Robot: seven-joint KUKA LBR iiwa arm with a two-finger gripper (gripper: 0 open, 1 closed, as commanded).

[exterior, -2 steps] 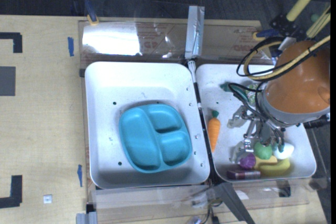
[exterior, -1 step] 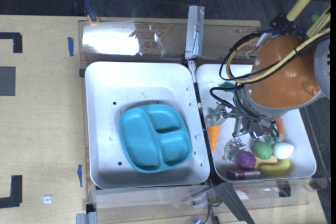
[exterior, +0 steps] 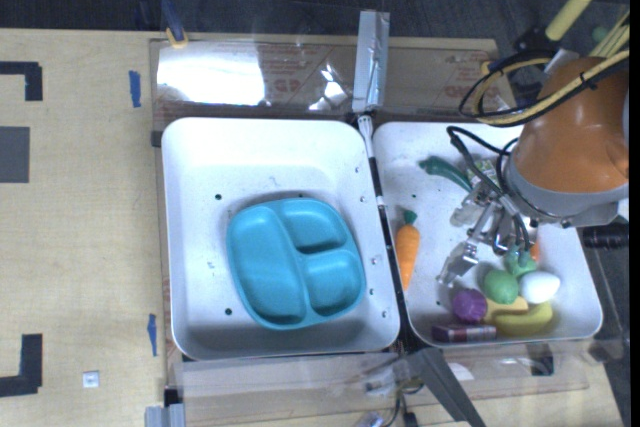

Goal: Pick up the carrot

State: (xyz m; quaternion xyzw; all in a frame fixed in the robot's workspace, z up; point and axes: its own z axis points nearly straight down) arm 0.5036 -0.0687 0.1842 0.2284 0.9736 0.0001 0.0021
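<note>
The carrot (exterior: 407, 251), orange with a small green top, lies lengthwise against the left wall of the right bin (exterior: 400, 155). My gripper (exterior: 462, 261) hangs over the middle of that bin, a short way right of the carrot and not touching it. Its metal fingers (exterior: 450, 271) point down and to the left, spread apart with nothing between them. The orange wrist band (exterior: 575, 140) sits above and to the right.
A purple toy (exterior: 466, 303), a green one (exterior: 502, 286), a white egg (exterior: 541, 288), a yellow banana (exterior: 522, 318) and a dark red piece (exterior: 462, 333) crowd the bin's near right. A green piece (exterior: 441, 168) lies at the back. The left bin (exterior: 190, 165) holds a blue divided plate (exterior: 297, 261).
</note>
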